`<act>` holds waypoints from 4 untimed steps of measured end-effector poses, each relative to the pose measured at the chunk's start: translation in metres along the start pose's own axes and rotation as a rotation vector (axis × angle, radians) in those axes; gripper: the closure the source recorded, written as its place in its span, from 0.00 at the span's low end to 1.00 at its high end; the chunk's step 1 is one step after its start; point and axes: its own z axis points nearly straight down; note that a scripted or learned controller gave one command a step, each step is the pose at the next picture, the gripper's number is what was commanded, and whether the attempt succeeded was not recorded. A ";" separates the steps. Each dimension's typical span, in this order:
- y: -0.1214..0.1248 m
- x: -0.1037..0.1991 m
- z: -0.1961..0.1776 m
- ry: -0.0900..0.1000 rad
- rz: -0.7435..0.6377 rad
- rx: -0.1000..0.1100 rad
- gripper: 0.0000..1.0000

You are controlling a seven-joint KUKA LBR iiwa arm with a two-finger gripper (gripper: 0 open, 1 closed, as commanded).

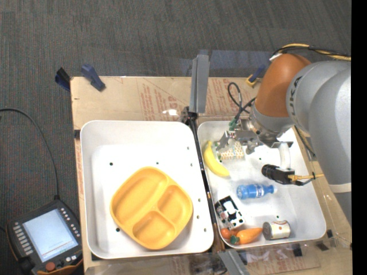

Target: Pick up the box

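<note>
Gripper (234, 145) at back of right bin (309, 211), beside banana (214, 160). Finger state unclear. Box (230, 211) lies well toward front edge, long axis diagonal.

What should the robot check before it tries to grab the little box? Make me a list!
1. Box in sight, near the right bin's front left corner: ok.
2. Gripper above the box: not ok; it hangs by the banana, toward the bin's back.
3. Fingers open wide enough: cannot tell.
4. Room around the box: not ok; the carrot lies close in front, the bin wall beside it.
5. Path forward: the water bottle lies just right of it: cannot tell.
</note>
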 end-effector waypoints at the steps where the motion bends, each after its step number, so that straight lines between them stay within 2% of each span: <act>1: 0.000 0.001 -0.008 0.002 -0.001 0.002 1.00; 2: 0.000 0.001 -0.008 0.002 -0.001 0.002 0.00; 3: 0.006 -0.022 0.013 0.004 -0.028 -0.006 0.00; 4: 0.008 -0.023 0.002 0.001 -0.029 -0.010 1.00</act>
